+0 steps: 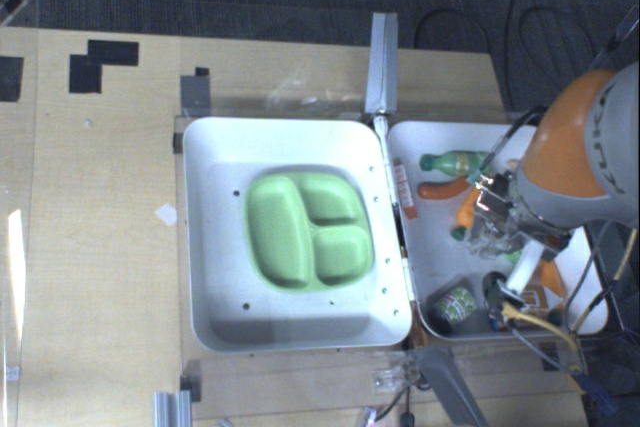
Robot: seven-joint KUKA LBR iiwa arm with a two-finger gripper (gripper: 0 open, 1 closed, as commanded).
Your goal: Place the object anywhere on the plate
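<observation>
Success, in my judgement, needs the hand (pixel 497 237), grip state unclear, at frame right, centred on one object before reaching the green plate (pixel 310 227).

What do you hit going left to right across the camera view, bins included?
Pale wooden bench top → left white bin → green three-compartment plate → metal divider rail between the bins → right white bin → green plastic bottle → grey arm with orange band.

cam: overhead, slanted down | covers: both bins (pixel 200 215) | range: seemingly moderate | arm (pixel 580 155) enters right
</observation>
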